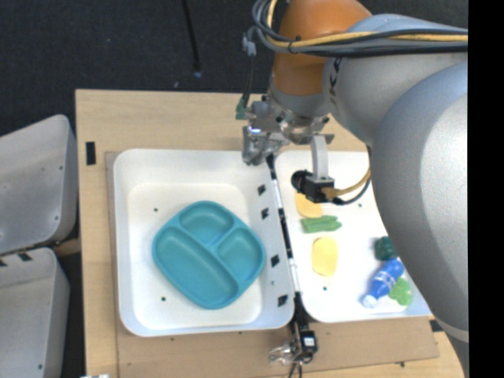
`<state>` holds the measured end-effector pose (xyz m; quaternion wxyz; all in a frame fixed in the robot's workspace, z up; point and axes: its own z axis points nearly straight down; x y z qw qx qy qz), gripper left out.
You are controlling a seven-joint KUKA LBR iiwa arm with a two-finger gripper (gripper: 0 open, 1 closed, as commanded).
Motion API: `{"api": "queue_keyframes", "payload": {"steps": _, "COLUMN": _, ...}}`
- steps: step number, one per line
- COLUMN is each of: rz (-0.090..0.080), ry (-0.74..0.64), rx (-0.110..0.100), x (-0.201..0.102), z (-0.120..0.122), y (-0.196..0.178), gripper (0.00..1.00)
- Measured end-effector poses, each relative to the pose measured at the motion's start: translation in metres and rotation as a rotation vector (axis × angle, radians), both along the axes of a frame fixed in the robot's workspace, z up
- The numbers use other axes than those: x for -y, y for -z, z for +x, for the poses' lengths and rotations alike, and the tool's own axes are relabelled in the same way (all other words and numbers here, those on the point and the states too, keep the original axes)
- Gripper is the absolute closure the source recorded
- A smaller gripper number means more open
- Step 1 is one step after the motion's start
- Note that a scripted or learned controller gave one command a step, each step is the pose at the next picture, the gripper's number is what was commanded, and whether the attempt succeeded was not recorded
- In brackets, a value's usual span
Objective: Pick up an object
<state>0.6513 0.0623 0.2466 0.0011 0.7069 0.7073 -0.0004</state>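
This looks like a robotics lab or test cell. A grey industrial arm (409, 132) with loose cables (394, 34) reaches over a plain wooden bench (157, 116) standing on a dark floor (118, 30). The bench bears two white bins (126, 211) holding a blue tray (206, 252) and small plastic toys (324, 256).

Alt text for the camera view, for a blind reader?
The pincer hangs over the far end of the divide between two white bins. The view's left bin holds a teal plate; the right bin, small yellow, green and blue items.
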Motion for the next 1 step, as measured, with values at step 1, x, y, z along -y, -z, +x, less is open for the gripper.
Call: {"api": "queue_keyframes", "payload": {"steps": 1, "rz": 0.001, "ry": -0.002, "rx": -0.001, "x": -0.0026, "z": -0.0001, "y": 0.0006, "gripper": 0.00}}
